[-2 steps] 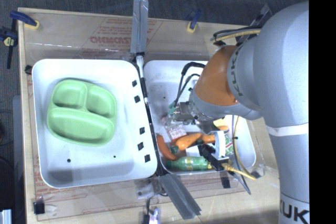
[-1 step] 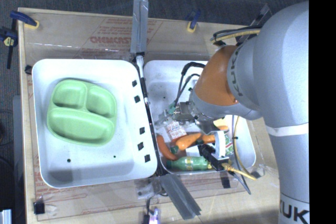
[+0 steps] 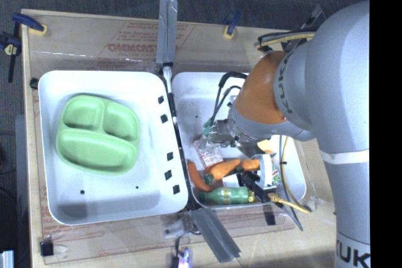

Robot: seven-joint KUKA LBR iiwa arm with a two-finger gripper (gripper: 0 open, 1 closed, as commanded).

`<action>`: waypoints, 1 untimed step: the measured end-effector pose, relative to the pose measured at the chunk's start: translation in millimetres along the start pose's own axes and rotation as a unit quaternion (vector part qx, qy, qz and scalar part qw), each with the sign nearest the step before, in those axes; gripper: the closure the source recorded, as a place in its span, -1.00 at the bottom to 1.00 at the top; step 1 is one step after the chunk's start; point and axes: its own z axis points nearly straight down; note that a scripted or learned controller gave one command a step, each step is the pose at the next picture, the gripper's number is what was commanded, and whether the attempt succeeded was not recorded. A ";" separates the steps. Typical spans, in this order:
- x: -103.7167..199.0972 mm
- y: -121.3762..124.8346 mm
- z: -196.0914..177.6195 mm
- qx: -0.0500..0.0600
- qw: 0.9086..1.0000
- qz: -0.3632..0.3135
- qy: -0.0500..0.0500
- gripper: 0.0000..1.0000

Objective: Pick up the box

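arm (image 3: pixel 276 97) down over the right bin (image 3: pixel 188 94), box not yet lifted.
the box (image 3: pixel 269 169) lies at the bin's right side among carrots (image 3: pixel 226 167) and a green bottle (image 3: pixel 229 196); likely light, stiff, smooth card, best pinched across its narrow sides. gripper (image 3: pixel 217 135) state: cannot tell.

Two shallow white bins on a wooden bench (image 3: pixel 94 41). Left bin (image 3: pixel 50 198) taken as landmark. Inside it, toward the upper left: a green divided tray (image 3: pixel 99 132), three compartments, lying flat. Right bin (image 3: pixel 188 97) directly adjoining the landmark's right wall. In its lower part, just right of the landmark's lower right corner: a green bottle (image 3: pixel 229 196) on its side, orange carrot-shaped items (image 3: pixel 223 168) above and touching it. Blue clamps (image 3: pixel 26 22) above the landmark at the bench's far edge.
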 end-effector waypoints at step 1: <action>0.1 0.0 0.0 0.000 1.000 0.000 0.000 -1.00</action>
